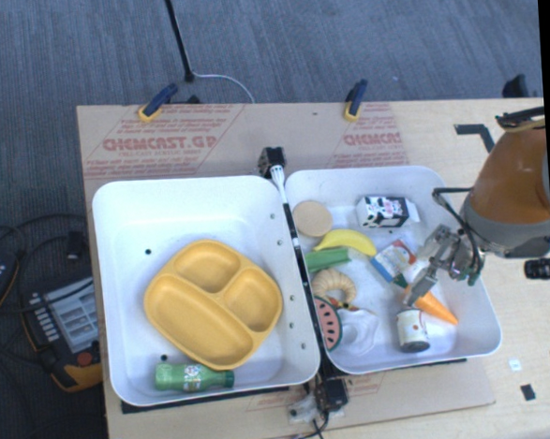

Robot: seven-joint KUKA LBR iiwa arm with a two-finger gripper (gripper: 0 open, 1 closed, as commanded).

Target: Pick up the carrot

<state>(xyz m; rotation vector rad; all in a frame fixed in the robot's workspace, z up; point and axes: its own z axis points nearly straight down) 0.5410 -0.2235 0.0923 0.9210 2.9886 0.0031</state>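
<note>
Now we see the gripper (419, 286) low in the right bin (471, 341), just above the carrot (437, 308) (we cannot tell its opening), beside a can (412, 330).

Bright, even overhead light, soft shadows, slightly blurry

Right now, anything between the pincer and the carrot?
Nothing. In the camera view the pincer sits right at the carrot's upper-left end in the right bin, no gap or object between them. A small can stands just below.
</note>
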